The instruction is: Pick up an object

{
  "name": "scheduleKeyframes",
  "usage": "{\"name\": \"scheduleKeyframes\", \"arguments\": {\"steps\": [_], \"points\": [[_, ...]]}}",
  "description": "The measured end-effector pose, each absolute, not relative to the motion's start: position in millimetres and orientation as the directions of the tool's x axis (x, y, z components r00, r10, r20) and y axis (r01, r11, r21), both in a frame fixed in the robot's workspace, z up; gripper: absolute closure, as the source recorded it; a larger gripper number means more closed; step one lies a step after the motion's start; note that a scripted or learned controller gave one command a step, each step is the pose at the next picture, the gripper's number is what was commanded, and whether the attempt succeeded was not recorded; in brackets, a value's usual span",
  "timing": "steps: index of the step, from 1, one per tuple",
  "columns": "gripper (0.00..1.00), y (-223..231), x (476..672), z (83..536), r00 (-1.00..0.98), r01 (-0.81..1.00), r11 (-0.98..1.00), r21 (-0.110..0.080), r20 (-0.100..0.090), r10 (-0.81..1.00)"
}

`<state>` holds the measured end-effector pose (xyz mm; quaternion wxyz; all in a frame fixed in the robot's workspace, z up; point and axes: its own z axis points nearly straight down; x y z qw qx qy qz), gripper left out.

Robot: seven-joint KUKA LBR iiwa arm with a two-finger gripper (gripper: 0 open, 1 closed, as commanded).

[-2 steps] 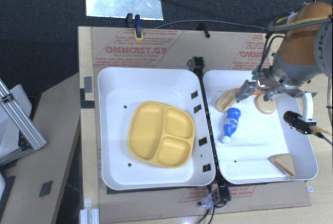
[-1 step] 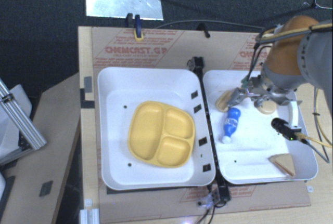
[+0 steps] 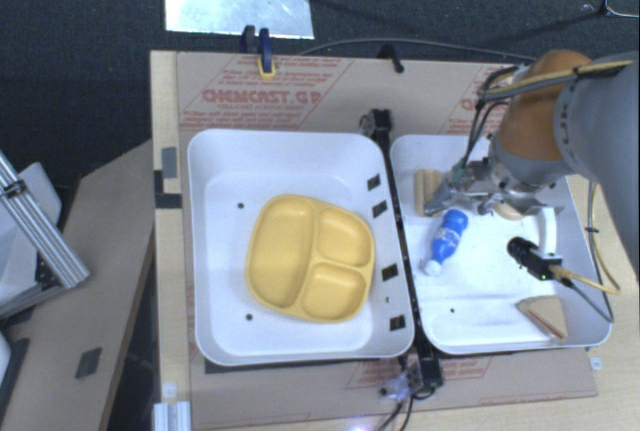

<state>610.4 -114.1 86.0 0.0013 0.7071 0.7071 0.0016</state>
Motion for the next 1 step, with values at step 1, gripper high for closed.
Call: {"name": "scheduleKeyframes", "arguments": {"steps": [1], "points": [[1.00, -113.0, 614.5, 102.3, -0.001, 1.000, 0.001, 0.017, 0.001, 1.000]]}}
